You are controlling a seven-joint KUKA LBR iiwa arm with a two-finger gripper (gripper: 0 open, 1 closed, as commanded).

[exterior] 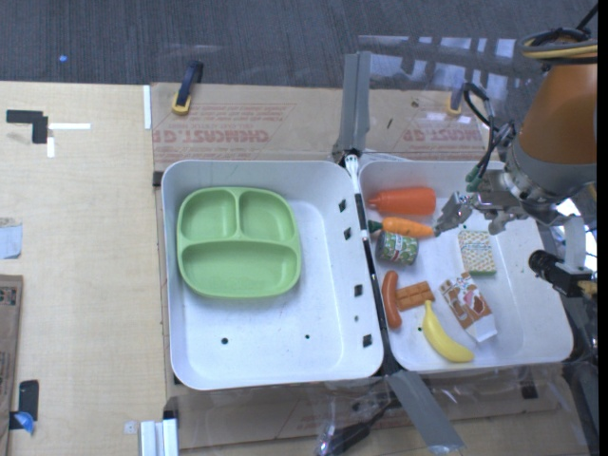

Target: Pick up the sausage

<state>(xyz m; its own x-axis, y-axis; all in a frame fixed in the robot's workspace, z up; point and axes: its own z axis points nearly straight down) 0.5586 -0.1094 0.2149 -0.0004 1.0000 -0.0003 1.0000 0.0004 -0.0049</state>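
Two shallow white bins are seen side by side on the light wooden desk [76,217]. In the left white bin [256,350] a pale green plastic plate with three compartments [239,242] is laid towards its far left part.

The right white bin [532,340] is filled with toy food. The long red-orange sausage [390,298], the task's thing, is found near the bin's left wall, in its nearer half, lying lengthwise from far to near. Just to its right a short brownish-orange piece [415,296] is placed, touching or almost touching it. A yellow plastic banana [440,334] is set just beyond that, towards the near edge. A small white and red carton [468,307] is laid at a slant beside the banana. Farther back, a green round can-like item [397,247] is seen, with an orange carrot [407,226] just behind it and a larger red-orange bottle-shaped item [403,200] lying on its side behind that. A pale green and yellow flat packet [477,252] is seen to the right of the can.

The grey arm with its orange band [560,112] is extended in from the right. Its gripper [454,214] is held just right of the carrot, well apart from the sausage. Nothing is seen between the jaws; whether they are apart or together cannot be told.
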